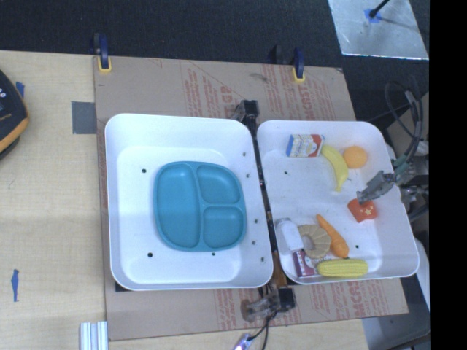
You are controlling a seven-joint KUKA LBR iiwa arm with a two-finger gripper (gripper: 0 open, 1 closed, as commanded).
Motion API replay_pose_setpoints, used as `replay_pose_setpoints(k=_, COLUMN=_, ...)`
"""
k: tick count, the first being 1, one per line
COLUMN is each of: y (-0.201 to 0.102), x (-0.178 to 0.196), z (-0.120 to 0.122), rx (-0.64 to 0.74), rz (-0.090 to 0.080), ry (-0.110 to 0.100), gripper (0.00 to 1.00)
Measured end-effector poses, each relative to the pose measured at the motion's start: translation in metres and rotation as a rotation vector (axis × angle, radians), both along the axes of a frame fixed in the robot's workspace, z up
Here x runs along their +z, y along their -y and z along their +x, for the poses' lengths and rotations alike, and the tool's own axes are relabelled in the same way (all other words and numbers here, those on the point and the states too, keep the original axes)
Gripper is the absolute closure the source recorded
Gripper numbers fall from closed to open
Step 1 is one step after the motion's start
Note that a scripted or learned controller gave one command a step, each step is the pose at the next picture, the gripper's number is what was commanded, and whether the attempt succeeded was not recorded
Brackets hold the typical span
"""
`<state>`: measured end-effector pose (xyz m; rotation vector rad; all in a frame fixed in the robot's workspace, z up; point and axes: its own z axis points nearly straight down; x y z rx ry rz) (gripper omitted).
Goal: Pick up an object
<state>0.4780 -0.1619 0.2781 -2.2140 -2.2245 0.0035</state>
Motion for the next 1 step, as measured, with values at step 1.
replay_pose_setpoints(k=1, y=0.0373, x=-0.0991, z=0.0512, rx=0.0, rz=-0.001, ry=-0.001, gripper=0.0)
